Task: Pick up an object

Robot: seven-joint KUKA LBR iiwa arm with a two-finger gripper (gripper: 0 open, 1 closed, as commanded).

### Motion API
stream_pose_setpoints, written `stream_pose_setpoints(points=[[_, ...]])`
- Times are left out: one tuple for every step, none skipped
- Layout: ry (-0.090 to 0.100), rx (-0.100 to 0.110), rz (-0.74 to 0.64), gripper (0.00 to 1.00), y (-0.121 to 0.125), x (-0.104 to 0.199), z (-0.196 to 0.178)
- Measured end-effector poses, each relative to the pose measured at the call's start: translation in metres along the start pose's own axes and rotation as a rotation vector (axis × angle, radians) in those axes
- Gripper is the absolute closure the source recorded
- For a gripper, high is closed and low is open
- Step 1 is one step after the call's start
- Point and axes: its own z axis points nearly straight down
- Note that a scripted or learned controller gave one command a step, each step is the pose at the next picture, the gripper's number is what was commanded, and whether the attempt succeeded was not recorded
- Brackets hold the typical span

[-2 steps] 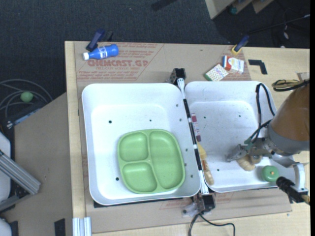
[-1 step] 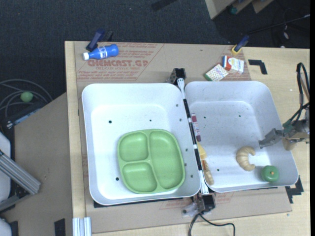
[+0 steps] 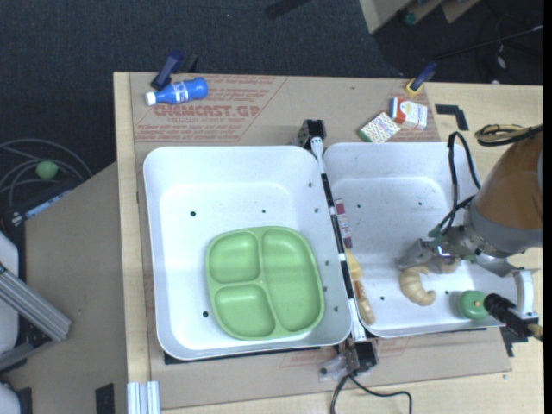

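Two white bins side by side on the surface (image 3: 129, 231). Left bin (image 3: 172, 197) holds a green divided plate (image 3: 263, 281), lying flat toward its near side.

Right bin (image 3: 388, 188): a tan croissant (image 3: 418, 285) near the front right, and a green round toy (image 3: 472, 304) just right of it, close to the rim.

Arm (image 3: 513, 197) reaches in from the right. End effector (image 3: 429, 257) sits low, just above the croissant, at or touching its upper end. Cannot tell whether it is apart or together; nothing visibly clamped.

Blue bottle (image 3: 177, 91) lies behind the left bin.
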Motion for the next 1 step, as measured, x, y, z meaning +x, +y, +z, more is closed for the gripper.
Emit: stream_pose_setpoints(points=[[0.001, 0.003, 0.000, 0.00, -0.0247, 0.0677, -0.0022]])
